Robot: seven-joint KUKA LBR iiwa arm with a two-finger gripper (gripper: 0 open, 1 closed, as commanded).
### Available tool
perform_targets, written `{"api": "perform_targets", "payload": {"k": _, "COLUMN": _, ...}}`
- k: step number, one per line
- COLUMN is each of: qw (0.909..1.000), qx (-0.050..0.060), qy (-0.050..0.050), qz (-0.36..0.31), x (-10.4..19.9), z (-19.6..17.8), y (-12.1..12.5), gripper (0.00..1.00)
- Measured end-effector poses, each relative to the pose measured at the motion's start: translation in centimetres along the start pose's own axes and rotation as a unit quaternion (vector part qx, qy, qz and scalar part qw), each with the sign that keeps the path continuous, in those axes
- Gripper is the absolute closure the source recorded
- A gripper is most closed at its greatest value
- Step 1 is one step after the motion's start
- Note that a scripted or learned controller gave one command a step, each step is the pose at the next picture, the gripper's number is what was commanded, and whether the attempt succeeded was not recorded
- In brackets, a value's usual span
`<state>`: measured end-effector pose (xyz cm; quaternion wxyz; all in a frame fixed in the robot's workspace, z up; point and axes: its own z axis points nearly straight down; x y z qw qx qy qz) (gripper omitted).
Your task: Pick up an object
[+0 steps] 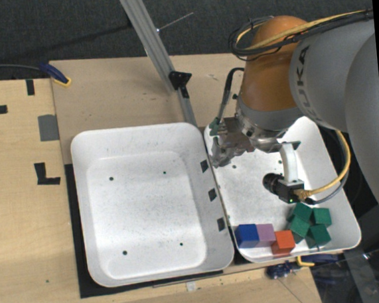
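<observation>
The claw (221, 152) sits low over the far left part of the right bin (334, 167), close to the wall it shares with the left bin (135, 143); whether it is apart or together I cannot tell, and nothing can be seen in it. The things to pick lie well away from it, bunched in the bin's near corner: a blue block (247, 234) touching a purple block (265, 233), an orange block (284, 241) just beside that, and green blocks (310, 222) piled against each other. A likely failure is closing on bare floor where it now hangs, or, among the blocks, nudging neighbours instead of gripping one because they sit so tight. The bins rest on a wooden desk (22, 217) marked with black tape, a metal pole (156, 44) slanting across it, dark floor beyond.
</observation>
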<state>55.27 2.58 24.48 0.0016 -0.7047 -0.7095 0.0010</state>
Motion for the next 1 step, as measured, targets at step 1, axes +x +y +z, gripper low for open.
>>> {"api": "perform_targets", "payload": {"k": 1, "qw": 1.0000, "qx": -0.001, "qy": 0.000, "qz": 0.001, "x": 4.23, "z": 1.11, "y": 1.61, "gripper": 1.00}}
